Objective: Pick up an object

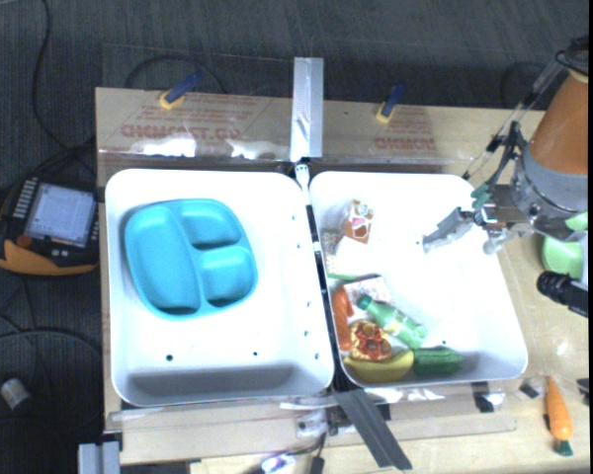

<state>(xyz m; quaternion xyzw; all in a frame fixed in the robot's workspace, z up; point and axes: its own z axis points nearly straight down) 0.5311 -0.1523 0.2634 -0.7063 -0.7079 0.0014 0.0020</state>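
Over the right bin (494,294), end effector (457,229) with fingers spread, nothing between them.

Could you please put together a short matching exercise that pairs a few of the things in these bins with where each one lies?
Things:
1. blue divided plate
2. small orange and white packet
3. yellow banana
4. gripper

Places:
A. at the near edge of the right bin, among the pile of toy food
B. over the far right part of the right bin, away from the pile
C. in the left bin
D. alone near the far left corner of the right bin

Pairs: 1-C, 2-D, 3-A, 4-B
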